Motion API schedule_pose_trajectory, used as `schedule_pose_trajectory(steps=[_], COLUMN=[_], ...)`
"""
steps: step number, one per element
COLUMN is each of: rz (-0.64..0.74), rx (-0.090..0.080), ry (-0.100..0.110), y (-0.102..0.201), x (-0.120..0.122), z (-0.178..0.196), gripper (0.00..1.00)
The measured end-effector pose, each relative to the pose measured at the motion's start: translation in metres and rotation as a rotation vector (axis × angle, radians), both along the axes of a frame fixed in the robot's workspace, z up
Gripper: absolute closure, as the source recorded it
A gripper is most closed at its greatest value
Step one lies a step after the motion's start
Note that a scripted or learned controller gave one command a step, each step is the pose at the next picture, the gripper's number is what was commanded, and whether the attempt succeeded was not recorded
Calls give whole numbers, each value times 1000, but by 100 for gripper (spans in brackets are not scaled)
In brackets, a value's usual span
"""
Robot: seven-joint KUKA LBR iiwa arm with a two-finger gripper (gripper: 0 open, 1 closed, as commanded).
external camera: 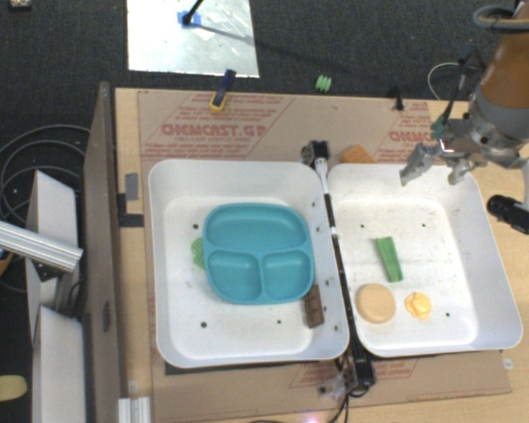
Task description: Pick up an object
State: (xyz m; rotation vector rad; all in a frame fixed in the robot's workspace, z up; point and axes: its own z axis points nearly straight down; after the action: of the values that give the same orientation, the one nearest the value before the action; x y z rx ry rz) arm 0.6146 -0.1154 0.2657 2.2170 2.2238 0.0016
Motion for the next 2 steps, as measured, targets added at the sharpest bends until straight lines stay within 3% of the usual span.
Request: schedule_pose_trajectory(steps=[1,2], rz=[-2,-3], rx=[2,0], ry=[4,4], y=[24,13], x=[-19,-43], z=[-188,-182], gripper=[0,0])
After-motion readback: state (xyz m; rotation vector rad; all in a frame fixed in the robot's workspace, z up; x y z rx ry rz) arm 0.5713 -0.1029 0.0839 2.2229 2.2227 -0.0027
